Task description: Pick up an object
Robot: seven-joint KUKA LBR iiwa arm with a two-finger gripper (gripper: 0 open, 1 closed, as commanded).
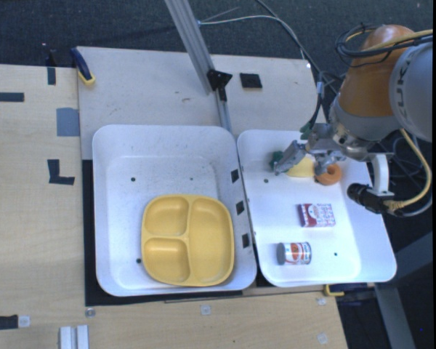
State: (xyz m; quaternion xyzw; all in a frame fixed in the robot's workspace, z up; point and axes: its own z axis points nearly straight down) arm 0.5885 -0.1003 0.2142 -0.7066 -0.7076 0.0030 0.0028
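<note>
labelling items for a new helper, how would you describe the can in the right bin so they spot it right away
Look at the right bin of the two white bins. Near its front edge lies a small can on its side, with a red and white label and metal ends. The red packet just behind it is flat; the can is round.

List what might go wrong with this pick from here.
1. The gripper sits over a tight cluster at the far end of the right bin: a green item, a yellow piece and an orange piece. It may pinch two at once or knock one aside.
2. The cluster lies near the bin's far wall, so a nudged piece could jam against it.
</note>
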